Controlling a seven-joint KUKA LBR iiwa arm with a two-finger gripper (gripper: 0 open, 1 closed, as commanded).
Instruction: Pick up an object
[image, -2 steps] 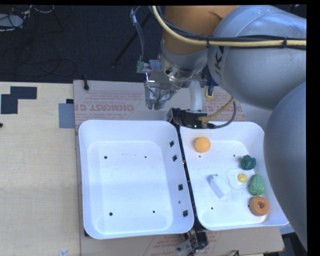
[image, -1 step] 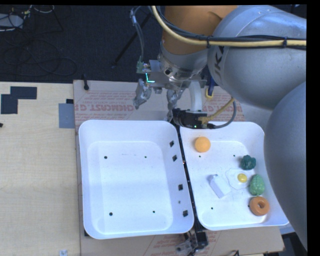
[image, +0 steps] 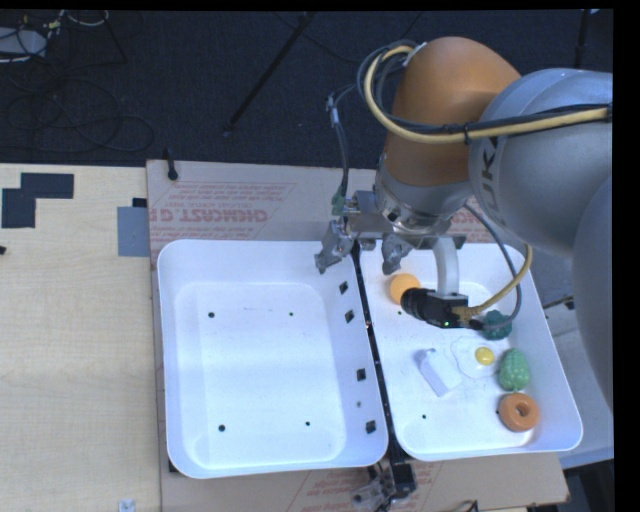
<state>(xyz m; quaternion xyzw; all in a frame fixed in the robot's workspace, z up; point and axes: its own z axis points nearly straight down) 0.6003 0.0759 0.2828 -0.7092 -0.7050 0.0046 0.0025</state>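
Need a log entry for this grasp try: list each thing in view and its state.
claw, hovering over the left rim of the right bin
orange ball, resting in that bin, close to the claw
fried egg, lying flat, yolk up
white block, lying beside the fried egg
green piece, resting by the doughnut
doughnut, lying flat, hole up
teal piece, resting near the right wall

Red print on the cardboard sheet (image: 240, 205), seen upside down, reads "CHEMCAST".
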